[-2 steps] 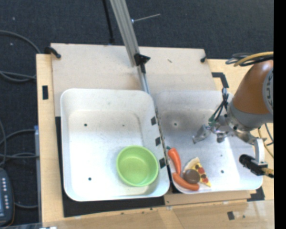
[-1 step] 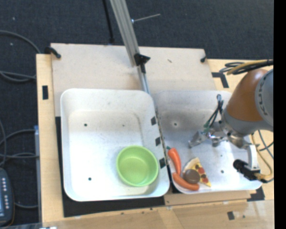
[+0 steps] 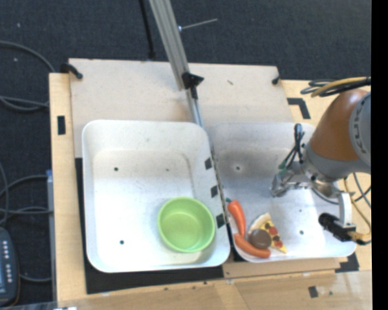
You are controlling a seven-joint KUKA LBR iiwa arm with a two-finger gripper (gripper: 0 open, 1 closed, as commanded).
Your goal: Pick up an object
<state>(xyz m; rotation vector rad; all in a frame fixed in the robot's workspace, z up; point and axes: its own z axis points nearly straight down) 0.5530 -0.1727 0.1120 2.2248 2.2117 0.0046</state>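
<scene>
The arm comes in from the right edge of the frame, and its hand hangs low over the right bin, near the bin's middle. I cannot tell how the hand stands. Nothing shows in its grasp. A green bowl sits at the lower right of the left bin. An orange carrot, a sausage and a pizza slice huddle in the right bin's lower left corner.

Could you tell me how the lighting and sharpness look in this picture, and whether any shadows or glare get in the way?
Camera view: even, soft light; the white bins look bright but keep their speckles, with no hard glare. A grey shadow falls across the right bin near the divider. The image is slightly soft overall; the gripper is too small and blurred to read.
</scene>
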